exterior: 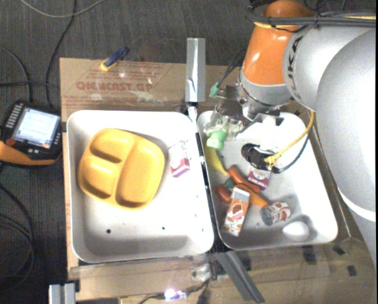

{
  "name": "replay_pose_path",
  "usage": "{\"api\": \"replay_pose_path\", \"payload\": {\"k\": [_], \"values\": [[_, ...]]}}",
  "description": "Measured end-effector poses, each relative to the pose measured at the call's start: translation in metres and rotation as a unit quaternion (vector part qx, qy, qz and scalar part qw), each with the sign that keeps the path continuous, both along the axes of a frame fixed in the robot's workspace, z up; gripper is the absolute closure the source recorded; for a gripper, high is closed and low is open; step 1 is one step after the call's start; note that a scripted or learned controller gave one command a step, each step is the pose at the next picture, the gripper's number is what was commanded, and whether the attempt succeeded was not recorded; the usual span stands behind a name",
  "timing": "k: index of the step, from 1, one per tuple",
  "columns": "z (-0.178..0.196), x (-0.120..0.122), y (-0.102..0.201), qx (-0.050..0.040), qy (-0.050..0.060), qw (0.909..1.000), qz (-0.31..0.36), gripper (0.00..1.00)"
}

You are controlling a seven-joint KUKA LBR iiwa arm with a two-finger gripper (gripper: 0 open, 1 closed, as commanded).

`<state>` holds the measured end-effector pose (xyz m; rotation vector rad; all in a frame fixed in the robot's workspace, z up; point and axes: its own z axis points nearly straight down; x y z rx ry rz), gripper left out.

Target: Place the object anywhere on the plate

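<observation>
Yellow plate (121, 168) and small carton (180, 159) share the left bin (138, 236).

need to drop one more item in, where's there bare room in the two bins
The left bin has the most room: a wide bare strip along its near edge below the yellow plate, and a patch at the far right corner above the small carton. The right bin is crowded, with the banana, juice carton, can and the gripper.

plate (121, 167) in left bin (87, 236), small carton (180, 159) just right of it, can (276, 213) in right bin (321, 223)
</observation>
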<state>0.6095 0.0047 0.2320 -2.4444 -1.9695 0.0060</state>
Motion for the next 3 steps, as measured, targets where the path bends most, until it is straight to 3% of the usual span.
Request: {"api": "replay_pose_path", "payload": {"k": [1,2,3], "values": [[-0.015,-0.01,0.068,-0.0006,0.0,0.9961,0.089,1.0],[-0.036,0.035,0.175,-0.0008,0.0,0.9909,0.135,1.0],[-0.035,0.035,0.174,-0.0015,-0.001,0.991,0.134,0.0]]}}
